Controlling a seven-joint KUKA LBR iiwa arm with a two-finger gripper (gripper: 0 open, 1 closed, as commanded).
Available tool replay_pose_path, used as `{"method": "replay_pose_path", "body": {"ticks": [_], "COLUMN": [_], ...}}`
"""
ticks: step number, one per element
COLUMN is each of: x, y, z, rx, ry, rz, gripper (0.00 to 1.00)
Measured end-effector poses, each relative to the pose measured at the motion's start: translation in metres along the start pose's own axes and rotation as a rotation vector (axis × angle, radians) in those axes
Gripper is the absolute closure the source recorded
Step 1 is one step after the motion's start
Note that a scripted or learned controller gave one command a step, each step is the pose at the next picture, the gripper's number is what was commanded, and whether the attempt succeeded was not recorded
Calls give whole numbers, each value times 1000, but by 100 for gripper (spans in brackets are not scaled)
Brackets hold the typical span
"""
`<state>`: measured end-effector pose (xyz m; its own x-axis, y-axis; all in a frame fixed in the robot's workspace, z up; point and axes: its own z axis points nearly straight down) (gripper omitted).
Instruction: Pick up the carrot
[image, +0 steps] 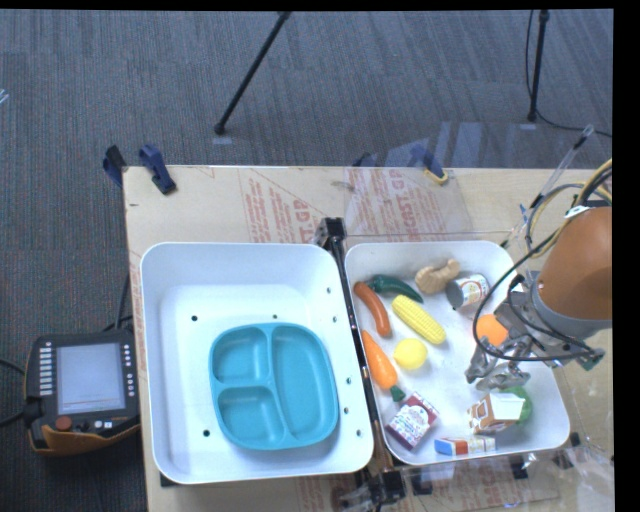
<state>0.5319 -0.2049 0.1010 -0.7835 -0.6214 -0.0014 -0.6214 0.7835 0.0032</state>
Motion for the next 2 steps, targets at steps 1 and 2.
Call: {"method": "replay_pose_path", "body": {"ticks": [1, 2], "x": [11, 2], "y": [5, 11], "z": [14, 13], "rx": [-1, -9], "ry": [-1, -19], "rz": [-356, -359], "gripper": [100, 0]}}
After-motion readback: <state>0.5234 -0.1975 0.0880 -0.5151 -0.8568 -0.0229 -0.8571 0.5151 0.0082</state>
